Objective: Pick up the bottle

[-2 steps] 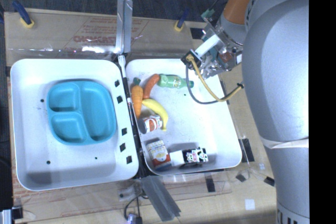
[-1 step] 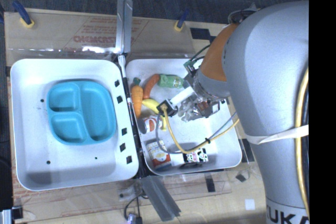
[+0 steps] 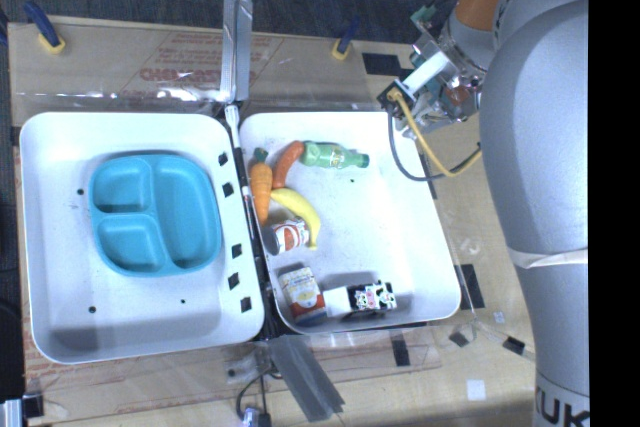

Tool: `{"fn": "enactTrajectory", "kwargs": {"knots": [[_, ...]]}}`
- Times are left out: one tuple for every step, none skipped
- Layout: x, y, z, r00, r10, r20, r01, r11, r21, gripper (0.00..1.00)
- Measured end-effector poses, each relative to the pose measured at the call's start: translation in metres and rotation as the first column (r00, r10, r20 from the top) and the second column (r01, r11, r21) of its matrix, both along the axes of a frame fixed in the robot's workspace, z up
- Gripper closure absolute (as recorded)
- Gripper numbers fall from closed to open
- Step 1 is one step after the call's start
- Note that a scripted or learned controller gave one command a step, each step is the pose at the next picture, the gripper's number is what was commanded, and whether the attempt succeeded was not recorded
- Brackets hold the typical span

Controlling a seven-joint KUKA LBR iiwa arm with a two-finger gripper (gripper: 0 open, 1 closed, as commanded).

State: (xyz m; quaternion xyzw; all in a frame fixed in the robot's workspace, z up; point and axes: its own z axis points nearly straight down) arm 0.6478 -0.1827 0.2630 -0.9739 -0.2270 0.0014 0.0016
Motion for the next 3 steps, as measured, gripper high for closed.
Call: {"fn": "enactTrajectory", "kwargs": {"knots": [[0.0, 0.001, -0.001, 1.0, 0.002, -0.002, -0.002, 1.0, 0.001, 0.0], [-0.001, 0.035, -0.093, 0.993, -0.118, -0.005, 0.118, 0.993, 0.0, 0.0], [0.008, 0.046, -0.16, 0.999, 0.025, 0.021, -0.025, 1.0, -0.005, 0.0]]}}
